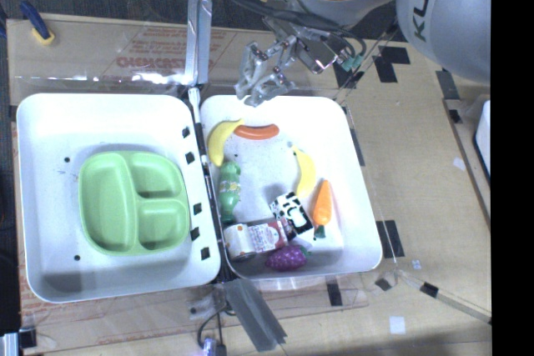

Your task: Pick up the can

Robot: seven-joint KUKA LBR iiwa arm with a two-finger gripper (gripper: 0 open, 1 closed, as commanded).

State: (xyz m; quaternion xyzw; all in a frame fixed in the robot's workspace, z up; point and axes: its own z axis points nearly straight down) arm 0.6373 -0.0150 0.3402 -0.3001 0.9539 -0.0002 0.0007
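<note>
The can (253,238) lies on its side near the front of the right bin (355,179); it is white with a red and brown label. It rests between a green bottle (229,185) behind it and purple grapes (286,258) at its right. My gripper (259,90) hangs over the far rim of the right bin, well behind the can and apart from it. Its fingers are open with nothing between them.
The right bin also holds a yellow banana (219,141), an orange sausage (257,131), a second banana (306,171), a carrot (322,204) and a black-and-white carton (291,213). A green divided plate (132,201) sits in the left bin (33,179).
</note>
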